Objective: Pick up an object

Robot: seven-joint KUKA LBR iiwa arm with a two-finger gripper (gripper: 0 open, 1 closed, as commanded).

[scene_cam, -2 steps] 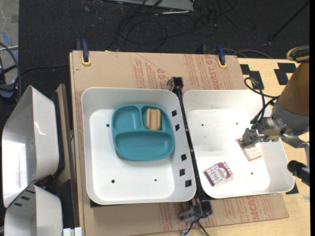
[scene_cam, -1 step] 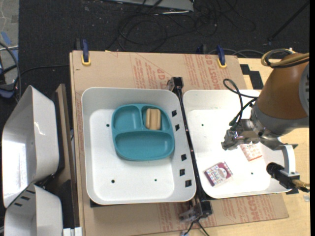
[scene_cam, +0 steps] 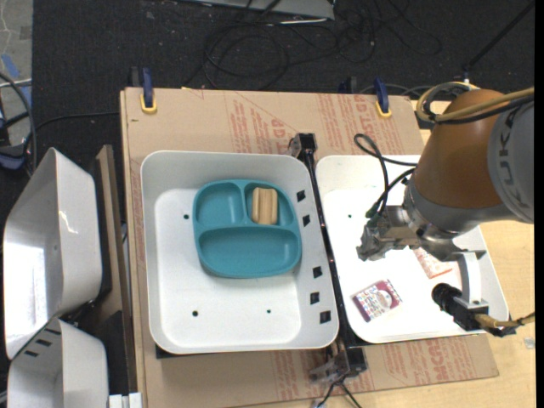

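Observation:
A teal divided plate (scene_cam: 242, 245) lies in the left bin (scene_cam: 170, 228), with a tan wooden block (scene_cam: 264, 205) in its upper right compartment. In the right bin (scene_cam: 357, 185) a small purple and white packet (scene_cam: 376, 299) lies near the front. A pale card with red print (scene_cam: 433, 264) peeks out from under the arm. My gripper (scene_cam: 374, 243) hangs low over the right bin, above and slightly left of the packet. Nothing shows between its fingers.
Both bins rest on a brown cardboard sheet (scene_cam: 255, 117) clamped to the bench. The grey and orange arm (scene_cam: 472, 164) covers the right bin's right half. White tubs (scene_cam: 47, 245) stand off to the left. Cables lie on the dark floor behind.

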